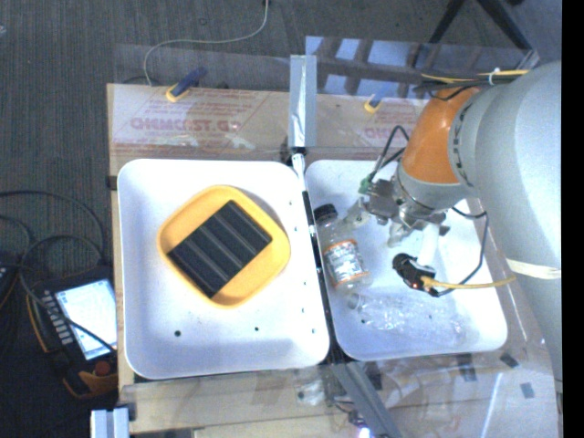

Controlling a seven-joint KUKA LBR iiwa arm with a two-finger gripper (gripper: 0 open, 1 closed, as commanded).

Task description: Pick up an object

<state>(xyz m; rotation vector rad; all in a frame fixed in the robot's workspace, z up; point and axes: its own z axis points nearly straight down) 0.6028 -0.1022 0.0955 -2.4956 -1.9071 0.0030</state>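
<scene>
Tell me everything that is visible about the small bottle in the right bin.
The small bottle looks like clear plastic, with a black cap at its upper end and a pale printed label around its middle. It lies on its side on the floor of the right bin, close to the bin's left wall, cap toward the far side. It appears closed. The gripper hangs to its right; whether it touches the bottle cannot be told. A crumpled clear plastic piece lies just below it.

We make out faint reddish lettering on the cardboard sheet (196, 126) at upper left, too washed out to read. The bottle label (344, 263) at centre right shows print too small to read.
</scene>
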